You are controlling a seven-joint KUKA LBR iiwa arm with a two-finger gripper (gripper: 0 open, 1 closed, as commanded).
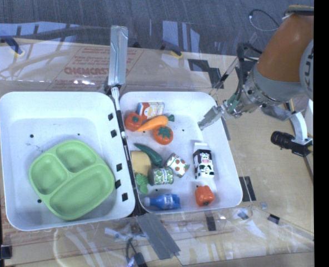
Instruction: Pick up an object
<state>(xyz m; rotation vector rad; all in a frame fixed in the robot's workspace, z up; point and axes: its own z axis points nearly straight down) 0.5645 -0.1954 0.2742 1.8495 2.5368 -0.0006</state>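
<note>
Below claw (209,117), milk carton (203,163).

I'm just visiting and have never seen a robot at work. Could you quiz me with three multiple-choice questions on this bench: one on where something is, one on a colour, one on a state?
1. Where does the green three-compartment plastic plate lie?
A. left white bin
B. right white bin
C. on the bench
2. What colour is the small bottle at the right bin's near edge?
A. red
B. blue
C. yellow
3. The black-and-white cow-patterned carton is:
A. in the claw
B. resting in the bin
C. on the plate

A, the plate fills the left bin; B, its body is blue; B, the claw sits above, apart from it.
</note>
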